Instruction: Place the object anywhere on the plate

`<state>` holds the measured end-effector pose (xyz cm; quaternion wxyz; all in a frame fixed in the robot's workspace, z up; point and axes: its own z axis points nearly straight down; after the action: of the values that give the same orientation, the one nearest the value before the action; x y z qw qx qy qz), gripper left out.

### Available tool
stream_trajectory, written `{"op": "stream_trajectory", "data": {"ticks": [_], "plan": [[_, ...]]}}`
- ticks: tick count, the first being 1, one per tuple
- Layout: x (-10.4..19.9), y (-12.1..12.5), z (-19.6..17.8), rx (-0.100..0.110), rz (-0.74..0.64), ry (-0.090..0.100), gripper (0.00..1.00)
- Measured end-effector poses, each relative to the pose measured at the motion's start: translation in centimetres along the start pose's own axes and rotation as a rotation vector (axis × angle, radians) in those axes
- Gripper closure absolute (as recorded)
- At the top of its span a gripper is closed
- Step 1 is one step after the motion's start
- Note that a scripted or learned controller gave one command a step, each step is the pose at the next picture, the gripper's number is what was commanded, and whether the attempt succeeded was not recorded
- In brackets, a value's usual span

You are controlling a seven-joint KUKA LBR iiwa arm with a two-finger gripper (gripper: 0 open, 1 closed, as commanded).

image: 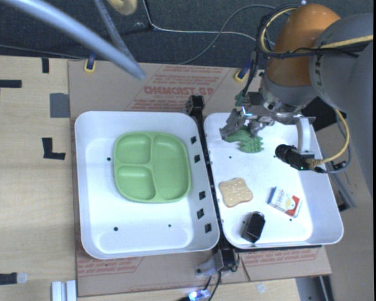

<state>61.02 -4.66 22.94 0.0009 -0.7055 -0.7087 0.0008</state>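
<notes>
A black object lies nearest, in the right bin. The gripper sits directly over a green toy; its grip can't be told. The plate lies left.

Red print on the cardboard sheet under the bins, upside down and blurred; no word can be made out; small box carries red and blue markings, too small to read.
</notes>
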Motion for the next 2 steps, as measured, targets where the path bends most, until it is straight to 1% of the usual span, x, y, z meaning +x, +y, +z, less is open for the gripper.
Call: {"op": "stream_trajectory", "data": {"ticks": [2], "plan": [[8.9,0.0,-0.5,-0.001,0.001,0.0,1.0]]}}
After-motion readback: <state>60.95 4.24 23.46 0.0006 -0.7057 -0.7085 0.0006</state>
